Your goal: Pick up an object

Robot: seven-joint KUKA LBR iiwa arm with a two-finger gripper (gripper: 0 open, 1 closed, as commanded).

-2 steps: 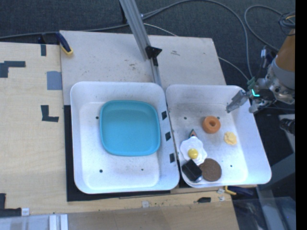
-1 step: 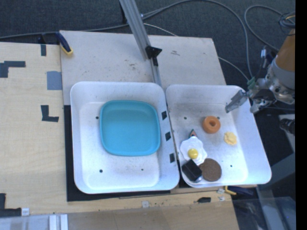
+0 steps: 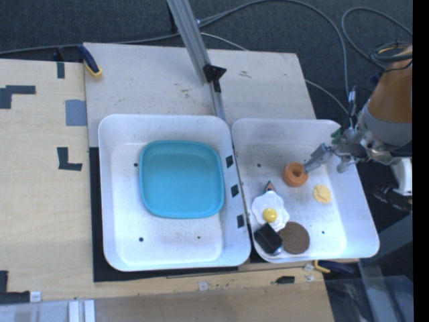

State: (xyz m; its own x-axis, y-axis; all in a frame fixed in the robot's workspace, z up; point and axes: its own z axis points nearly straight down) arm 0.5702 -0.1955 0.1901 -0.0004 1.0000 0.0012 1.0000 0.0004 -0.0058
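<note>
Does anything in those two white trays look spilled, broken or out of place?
Nothing stands out. The blue plate lies flat in the left tray; the orange ring, yellow piece, toy egg and brown disc sit in the right tray.

I find no writing I can read anywhere in front of me: no label, brand, number or sign. The black tape marks (image 3: 64, 157) on the wooden bench (image 3: 40, 200) are plain angular strips, not letters. The two white bins (image 3: 114, 180) carry only scuffs and small dark dots. The turquoise plate (image 3: 181, 178) is bare, and the small items in the right bin (image 3: 348, 213) bear no print that I can make out from here.
</note>
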